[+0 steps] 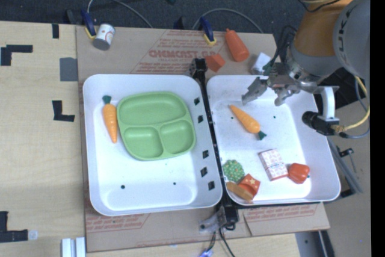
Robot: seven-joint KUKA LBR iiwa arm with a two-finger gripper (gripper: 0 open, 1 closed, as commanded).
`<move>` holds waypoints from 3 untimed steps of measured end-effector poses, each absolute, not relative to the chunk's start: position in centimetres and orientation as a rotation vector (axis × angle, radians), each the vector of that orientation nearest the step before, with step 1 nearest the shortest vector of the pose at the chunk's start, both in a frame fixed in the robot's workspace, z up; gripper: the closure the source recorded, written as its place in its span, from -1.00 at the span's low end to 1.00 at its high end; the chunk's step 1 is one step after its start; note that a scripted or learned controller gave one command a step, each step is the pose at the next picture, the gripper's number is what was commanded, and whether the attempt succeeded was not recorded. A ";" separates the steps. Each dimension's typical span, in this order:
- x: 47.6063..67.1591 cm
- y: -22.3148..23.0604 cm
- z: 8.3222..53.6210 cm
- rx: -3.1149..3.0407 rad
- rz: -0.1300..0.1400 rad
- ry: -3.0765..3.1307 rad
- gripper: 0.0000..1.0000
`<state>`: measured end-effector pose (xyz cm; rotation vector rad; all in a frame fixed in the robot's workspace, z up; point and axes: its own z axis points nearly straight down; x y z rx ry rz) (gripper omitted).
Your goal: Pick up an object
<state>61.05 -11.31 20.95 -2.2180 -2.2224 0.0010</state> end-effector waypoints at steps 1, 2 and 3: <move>63.0 -9.7 8.6 -2.220 -0.003 -2.226 -1.00; 63.0 -9.8 9.6 -2.219 -0.001 -2.226 1.00; 65.5 -2.0 18.5 -2.218 -0.002 -2.224 1.00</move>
